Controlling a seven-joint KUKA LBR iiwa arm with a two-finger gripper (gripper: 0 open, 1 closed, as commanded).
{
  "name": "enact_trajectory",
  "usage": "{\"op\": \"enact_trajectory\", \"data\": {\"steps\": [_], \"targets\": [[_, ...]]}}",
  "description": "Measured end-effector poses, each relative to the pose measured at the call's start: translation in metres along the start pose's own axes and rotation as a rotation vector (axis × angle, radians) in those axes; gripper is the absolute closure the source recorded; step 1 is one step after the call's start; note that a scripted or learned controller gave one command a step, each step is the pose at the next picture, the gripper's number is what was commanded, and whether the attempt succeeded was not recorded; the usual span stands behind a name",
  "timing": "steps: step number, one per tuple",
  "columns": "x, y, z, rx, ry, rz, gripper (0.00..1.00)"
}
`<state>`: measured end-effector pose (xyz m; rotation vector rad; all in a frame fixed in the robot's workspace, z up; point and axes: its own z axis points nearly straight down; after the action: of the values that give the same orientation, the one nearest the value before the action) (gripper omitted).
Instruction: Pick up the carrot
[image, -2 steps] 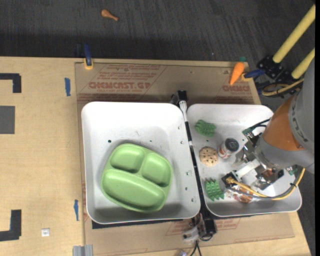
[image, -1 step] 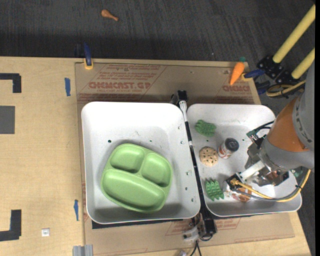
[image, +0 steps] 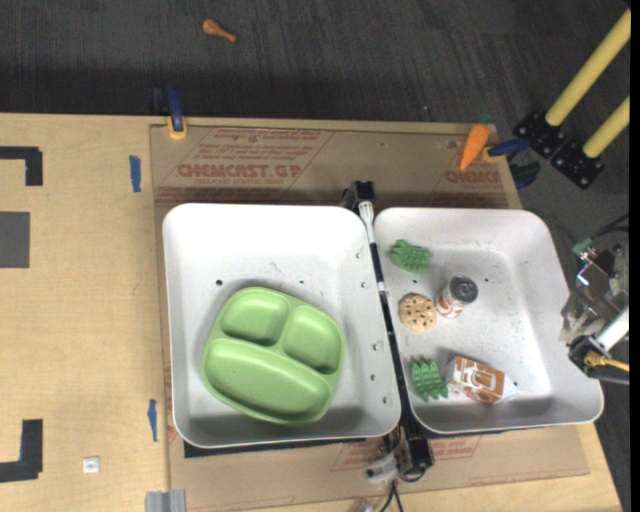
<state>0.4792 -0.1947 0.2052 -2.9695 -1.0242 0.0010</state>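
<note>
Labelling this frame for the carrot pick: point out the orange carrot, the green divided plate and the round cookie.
Small orange carrot with green top (image: 472, 150), camera view, on its orange body.
Green plastic divided plate (image: 265, 385), camera view, on its large front compartment.
Round speckled tan cookie (image: 416, 312), camera view, on its centre.

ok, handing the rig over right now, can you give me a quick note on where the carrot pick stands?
Claw: at the outer right rim of the right bin, well away from the carrot.
Carrot: lying on the board outside both bins, just past the right bin's far rim, next to a blue clamp.
Right bin holds a cookie, a can, a packet and two green pieces. The left bin holds a green divided plate.
Done: nothing, the carrot is not lifted.
Left: move the claw over to the carrot, grasp it, lift it.
</note>
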Motion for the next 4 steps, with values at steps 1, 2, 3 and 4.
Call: {"op": "enact_trajectory", "data": {"steps": [1, 2, 3, 4], "targets": [[0.034, -0.044, -0.017, 0.003, 0.0, -0.174, 1.0], [-0.002, 0.002, 0.069, 0.002, 0.0, -0.517, 1.0], [0.041, -0.016, 0.089, 0.003, 0.001, -0.725, 1.0], [0.068, -0.062, 0.098, 0.003, 0.0, -0.692, 1.0]]}}
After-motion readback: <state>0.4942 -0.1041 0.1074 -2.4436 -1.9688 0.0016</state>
